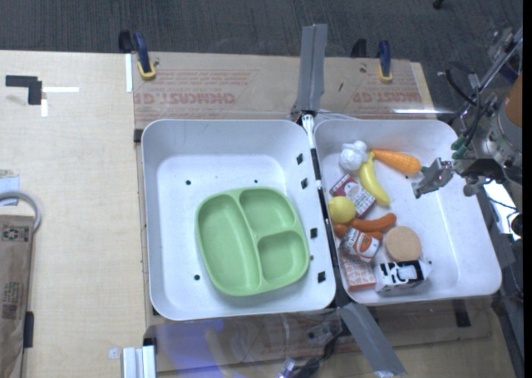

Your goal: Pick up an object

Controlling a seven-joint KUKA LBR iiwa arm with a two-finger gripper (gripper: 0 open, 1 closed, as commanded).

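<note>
Gripper (432,175) at right of frame, over right bin (465,243), just right of carrot (396,160). Jaw state: cannot tell at this size; nothing visibly held. Candidate objects clustered in bin's left half: carrot upper, banana (376,183) below it, lemon (342,209), sausage (374,223), round bun (403,243), small carton (401,273) at bottom. Green divided plate (252,239) in left bin (166,202). Risk, as judgement: items touching or overlapping, so descent may nudge neighbours or pinch two; rounded carrot may roll out of grip.
</note>
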